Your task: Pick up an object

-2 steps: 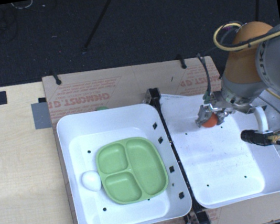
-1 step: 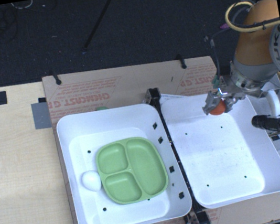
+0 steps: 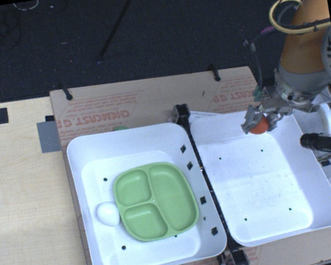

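Cardboard point(image 3: 148, 103) under both bins reads mirrored "CHEMCRAFT".

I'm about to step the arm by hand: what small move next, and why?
Probably lift the gripper straight up a little. A small orange-red object sits at its fingertips over the right bin's far edge, but whether it is gripped is unclear; a short lift would tell.
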Robot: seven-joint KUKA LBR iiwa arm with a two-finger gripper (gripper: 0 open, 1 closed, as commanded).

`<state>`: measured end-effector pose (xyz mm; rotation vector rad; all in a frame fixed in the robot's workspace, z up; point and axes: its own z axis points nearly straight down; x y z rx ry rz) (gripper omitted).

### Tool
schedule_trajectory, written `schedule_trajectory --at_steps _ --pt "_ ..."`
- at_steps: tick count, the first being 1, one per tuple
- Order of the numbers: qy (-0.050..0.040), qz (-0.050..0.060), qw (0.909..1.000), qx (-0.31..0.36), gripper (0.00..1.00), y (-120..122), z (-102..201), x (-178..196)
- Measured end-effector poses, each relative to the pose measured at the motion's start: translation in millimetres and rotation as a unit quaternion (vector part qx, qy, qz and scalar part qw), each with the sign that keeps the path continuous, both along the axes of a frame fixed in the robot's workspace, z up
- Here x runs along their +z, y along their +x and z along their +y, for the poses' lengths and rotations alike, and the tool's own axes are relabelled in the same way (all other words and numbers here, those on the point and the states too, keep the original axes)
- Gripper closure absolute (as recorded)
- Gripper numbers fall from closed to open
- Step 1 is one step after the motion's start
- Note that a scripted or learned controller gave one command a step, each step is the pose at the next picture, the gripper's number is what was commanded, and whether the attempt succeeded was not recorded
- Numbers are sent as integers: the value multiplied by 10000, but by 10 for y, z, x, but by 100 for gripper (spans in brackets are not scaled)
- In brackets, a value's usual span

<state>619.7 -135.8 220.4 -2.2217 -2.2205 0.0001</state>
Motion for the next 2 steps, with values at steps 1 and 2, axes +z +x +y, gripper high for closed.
schedule_trajectory --at_steps 1,2 --pt "12 17 10000 21 100 -199 492 110" --pt "9 22 10000 21 100 -372 980 196"
